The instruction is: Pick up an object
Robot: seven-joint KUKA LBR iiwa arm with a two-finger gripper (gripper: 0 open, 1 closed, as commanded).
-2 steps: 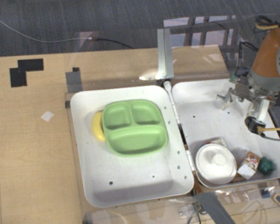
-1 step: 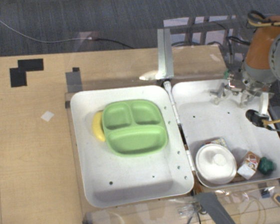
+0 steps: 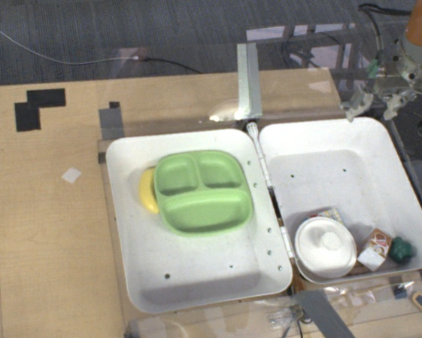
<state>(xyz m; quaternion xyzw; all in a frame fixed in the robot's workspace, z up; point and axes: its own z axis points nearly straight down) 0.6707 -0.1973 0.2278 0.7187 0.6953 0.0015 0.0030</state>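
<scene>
A: Where is the hand (image 3: 373, 97)?
B: Above the right bin's (image 3: 329, 139) far corner, grip unreadable. Approach step, I'd say.
A: Targets?
B: White bowl (image 3: 325, 246), small carton (image 3: 375, 249), green toy (image 3: 401, 250) near corner; it must descend there.

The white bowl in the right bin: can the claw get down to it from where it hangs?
Probably yes. The white bowl sits open from above, the small carton beside it. The claw hangs over the bin's far edge.
</scene>
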